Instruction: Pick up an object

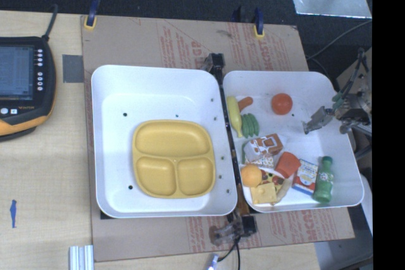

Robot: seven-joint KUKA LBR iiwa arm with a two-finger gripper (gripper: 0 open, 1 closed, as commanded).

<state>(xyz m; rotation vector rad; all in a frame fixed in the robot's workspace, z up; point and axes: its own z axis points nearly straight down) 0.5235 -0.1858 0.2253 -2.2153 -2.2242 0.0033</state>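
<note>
camera view: gripper (321, 116) over right bin (313, 82)

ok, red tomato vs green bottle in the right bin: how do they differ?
The red tomato is round; the green bottle is long and narrow. The tomato sits alone toward the right bin's far side; the bottle lies at the near right corner, beside a small red and white carton. The tomato is plain red; the bottle has a pale label. Both are small items in the same bin.

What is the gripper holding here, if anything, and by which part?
Nothing. The gripper hangs over the right bin, right of the tomato, with no object between its fingers.
</note>
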